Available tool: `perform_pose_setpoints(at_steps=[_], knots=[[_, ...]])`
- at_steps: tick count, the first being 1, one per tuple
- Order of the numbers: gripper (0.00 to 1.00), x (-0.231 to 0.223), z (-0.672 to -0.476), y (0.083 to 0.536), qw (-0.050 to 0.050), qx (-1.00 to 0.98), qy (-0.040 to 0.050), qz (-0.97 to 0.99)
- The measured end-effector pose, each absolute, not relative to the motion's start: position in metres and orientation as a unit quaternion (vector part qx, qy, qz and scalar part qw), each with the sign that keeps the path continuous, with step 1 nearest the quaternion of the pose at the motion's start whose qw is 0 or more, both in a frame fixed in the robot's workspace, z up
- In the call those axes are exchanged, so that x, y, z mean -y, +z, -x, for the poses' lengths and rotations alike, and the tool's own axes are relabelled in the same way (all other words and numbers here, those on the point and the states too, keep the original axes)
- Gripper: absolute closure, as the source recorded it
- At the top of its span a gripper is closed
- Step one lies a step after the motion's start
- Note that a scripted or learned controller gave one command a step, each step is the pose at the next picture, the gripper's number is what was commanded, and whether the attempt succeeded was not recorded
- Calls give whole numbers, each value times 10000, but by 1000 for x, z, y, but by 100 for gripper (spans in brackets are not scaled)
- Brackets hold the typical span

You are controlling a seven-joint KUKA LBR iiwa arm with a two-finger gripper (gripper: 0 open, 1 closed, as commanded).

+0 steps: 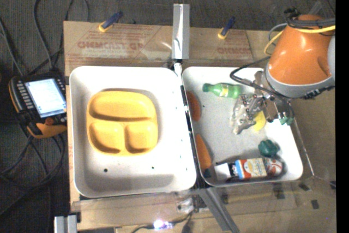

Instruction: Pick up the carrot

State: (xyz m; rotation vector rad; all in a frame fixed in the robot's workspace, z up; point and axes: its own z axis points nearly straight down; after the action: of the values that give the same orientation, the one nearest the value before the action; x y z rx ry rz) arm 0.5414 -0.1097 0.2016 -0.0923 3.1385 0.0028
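Gripper (252,108) hung over right bin's (297,142) middle by a yellow item; open or closed, can't tell. Carrot (203,153) lay vs. bin's left wall, well apart. Arm should prob. shift left and approach lengthwise, avoiding the wall.

A yellow divided tray (124,121) fills the left bin (79,172); a green bottle (222,89) lies in the right bin (297,156).
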Motion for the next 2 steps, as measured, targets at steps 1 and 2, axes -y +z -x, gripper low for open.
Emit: perform_pose_setpoints(at_steps=[1,2], knots=[[100,107,-568,92,63,-9966,2,-824],[100,99,-570,93,119,-9971,-37,746]])
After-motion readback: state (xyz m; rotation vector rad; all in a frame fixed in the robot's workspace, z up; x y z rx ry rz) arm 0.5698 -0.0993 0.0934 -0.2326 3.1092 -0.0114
